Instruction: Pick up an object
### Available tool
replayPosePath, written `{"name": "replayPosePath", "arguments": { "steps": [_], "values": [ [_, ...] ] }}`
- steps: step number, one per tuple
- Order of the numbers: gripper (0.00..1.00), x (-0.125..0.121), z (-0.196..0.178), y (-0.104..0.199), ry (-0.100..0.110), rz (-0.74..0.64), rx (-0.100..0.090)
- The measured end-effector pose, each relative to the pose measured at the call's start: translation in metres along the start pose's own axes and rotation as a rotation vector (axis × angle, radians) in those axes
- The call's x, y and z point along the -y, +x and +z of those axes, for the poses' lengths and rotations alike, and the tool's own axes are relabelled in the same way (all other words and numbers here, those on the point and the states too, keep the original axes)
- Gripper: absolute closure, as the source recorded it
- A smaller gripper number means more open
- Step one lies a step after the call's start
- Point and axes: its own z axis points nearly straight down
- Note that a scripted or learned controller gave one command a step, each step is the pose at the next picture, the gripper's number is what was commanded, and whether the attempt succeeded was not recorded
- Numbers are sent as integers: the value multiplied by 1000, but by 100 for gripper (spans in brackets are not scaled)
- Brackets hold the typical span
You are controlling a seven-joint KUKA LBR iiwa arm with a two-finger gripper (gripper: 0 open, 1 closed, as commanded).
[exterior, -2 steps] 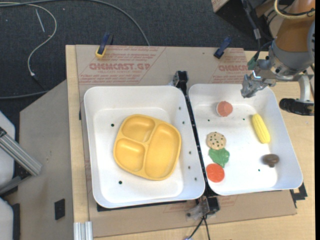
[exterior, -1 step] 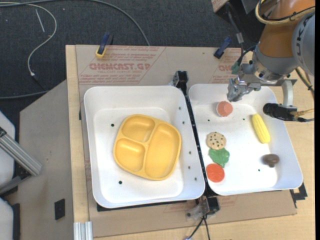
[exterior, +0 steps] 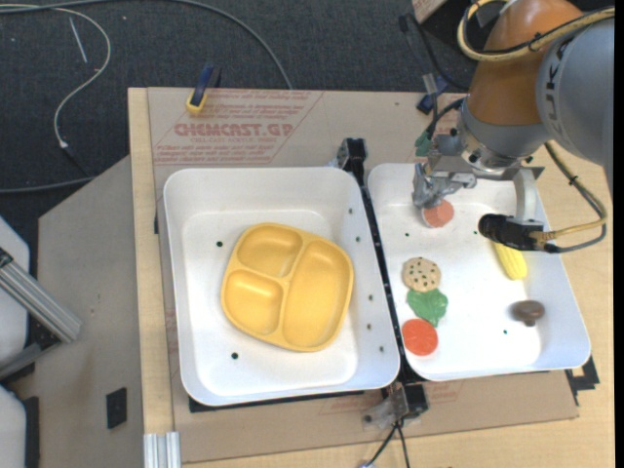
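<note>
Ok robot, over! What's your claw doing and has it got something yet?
Gripper down in right bin, over pink round piece. Grip unconfirmed. Cookie, corn lie apart, untouched. Nothing blocking.

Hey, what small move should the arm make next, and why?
Probably a short descent. The pincer hangs right above the pinkish round piece at the right bin's far end, and nothing shows between its tips yet.
</note>
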Motion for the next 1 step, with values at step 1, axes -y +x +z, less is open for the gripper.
{"name": "replayPosePath", "arguments": {
  "steps": [1],
  "values": [
    [100,-3,-7,53,-5,-3,0]
  ]
}}
